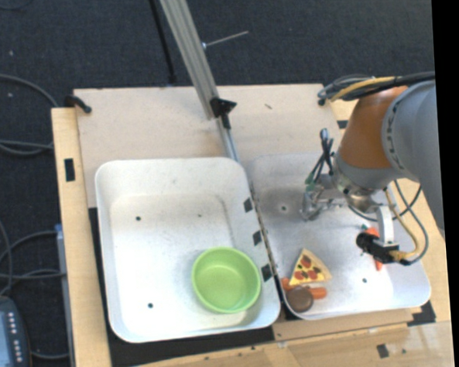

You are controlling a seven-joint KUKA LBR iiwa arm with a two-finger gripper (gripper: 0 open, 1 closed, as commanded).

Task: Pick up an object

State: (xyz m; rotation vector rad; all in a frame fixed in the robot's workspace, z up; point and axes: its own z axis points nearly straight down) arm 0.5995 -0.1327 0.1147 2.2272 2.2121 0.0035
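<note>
In the right bin (276,185) my gripper (315,208) hangs low over the bare floor near the bin's middle, under the grey arm with its orange band. I see nothing between its fingers. A toy pizza slice (308,269) lies toward the bin's front, below and slightly left of the gripper and apart from it. A small brown round piece (300,299) and an orange piece (320,293) sit by the front left corner. In the left bin (137,192) a green bowl (225,278) rests upright near the front right corner.
A slanted metal rail (195,61) runs from the top of the view down to the gap between the bins. Cables and a black-and-orange fitting (377,247) hang off the arm over the right bin's right side. The wooden bench edge (340,343) lies in front.
</note>
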